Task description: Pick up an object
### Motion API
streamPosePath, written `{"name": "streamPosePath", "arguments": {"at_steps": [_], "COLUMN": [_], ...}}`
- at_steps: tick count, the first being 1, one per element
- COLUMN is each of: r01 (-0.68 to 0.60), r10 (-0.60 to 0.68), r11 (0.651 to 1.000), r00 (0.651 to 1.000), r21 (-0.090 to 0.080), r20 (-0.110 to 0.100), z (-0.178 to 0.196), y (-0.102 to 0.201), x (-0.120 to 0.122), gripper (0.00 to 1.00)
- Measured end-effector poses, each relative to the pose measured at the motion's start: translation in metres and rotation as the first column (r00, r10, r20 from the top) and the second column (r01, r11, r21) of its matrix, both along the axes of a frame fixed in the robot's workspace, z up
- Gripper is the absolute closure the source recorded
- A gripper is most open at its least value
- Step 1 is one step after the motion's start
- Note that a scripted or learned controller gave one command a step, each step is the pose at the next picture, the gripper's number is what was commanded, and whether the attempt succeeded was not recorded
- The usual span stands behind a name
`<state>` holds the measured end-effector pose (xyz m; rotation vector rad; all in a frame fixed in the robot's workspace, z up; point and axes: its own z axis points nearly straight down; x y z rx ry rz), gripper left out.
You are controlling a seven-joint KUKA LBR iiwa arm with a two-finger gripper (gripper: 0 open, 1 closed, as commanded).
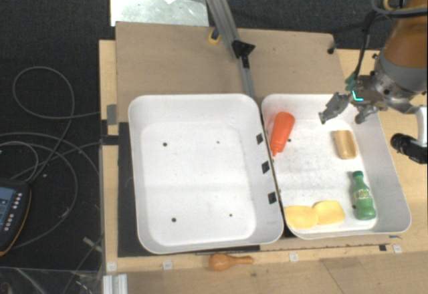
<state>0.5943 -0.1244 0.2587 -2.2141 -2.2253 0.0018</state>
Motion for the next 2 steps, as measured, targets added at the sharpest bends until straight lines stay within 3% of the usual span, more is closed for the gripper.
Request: {"name": "streamPosePath", "arguments": {"at_steps": [1, 2], "r01": [0.001, 0.006], "r10": [-0.001, -0.006], "r11": [1.0, 1.0], "r00": [1.0, 1.0], "r21": [-0.001, -0.001], "r20": [0.004, 0.0], "z": [0.002, -0.048], "y": [0.0, -0.009], "x": [0.001, -0.004], "gripper": [0.0, 0.0]}}
